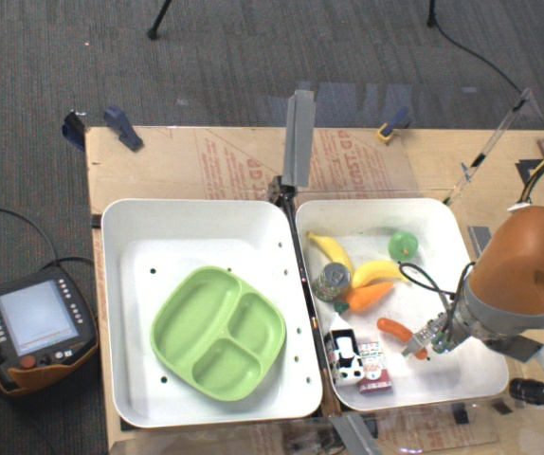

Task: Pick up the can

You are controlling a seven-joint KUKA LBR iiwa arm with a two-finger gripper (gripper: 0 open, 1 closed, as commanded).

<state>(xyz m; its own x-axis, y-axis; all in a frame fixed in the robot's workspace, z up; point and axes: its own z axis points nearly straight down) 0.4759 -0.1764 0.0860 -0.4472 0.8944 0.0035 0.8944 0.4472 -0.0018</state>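
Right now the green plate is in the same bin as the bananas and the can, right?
No. The green plate lies in the left bin. The bananas and the can are in the right bin, as the camera view shows.

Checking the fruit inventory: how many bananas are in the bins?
2, both in the right bin: one banana left of the can, another banana right of it.

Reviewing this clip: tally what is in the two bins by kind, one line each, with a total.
Plate: 1
Bananas: 2
Carrots or similar orange pieces: 2
Green round fruit: 1
Can: 1
Cartons: 2
Total: 9
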